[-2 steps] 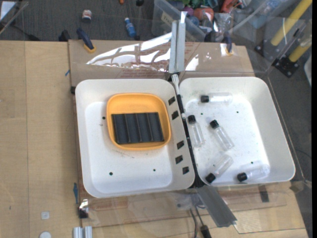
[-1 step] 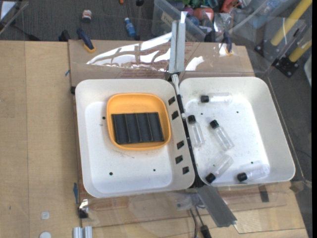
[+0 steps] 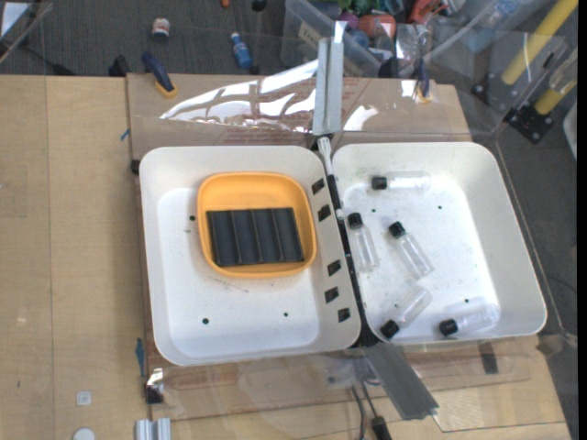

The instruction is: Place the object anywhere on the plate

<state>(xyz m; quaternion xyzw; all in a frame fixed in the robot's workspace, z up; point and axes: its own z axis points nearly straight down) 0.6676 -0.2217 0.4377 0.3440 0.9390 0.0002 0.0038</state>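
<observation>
Camera view: the gripper's opening cannot be told here, and nothing is seen held.

The task's objects are five clear plastic vials with black caps, all loose on the floor of the right bin [image 3: 477, 168].
- The first vial [image 3: 404, 182] lies level near the far wall, cap toward the divider.
- The second vial [image 3: 362, 244] lies just beside the divider, cap toward the far side.
- The third vial [image 3: 412, 251] lies slantwise near the bin's centre, close to the second but apart from it.
- The fourth vial [image 3: 406, 310] lies slantwise near the front wall, cap toward the front corner by the divider.
- The fifth vial [image 3: 471, 320] lies along the front wall, near the right-hand corner, cap pointing toward the fourth.

None of the vials touches the plate.

The orange plate [image 3: 257, 187] sits in the left bin [image 3: 174, 328], toward its far half. A black ribbed insert [image 3: 255, 236] lies flat in the plate and covers most of its floor.

The two bins meet along a central divider [image 3: 332, 246] that carries a row of small black tabs. A metal post [image 3: 327, 85] stands upright at the far end of the divider.

Both bins rest on a wooden bench [image 3: 64, 246]. Beyond the bench, a clear tub [image 3: 385, 12] holds mixed coloured items.
</observation>
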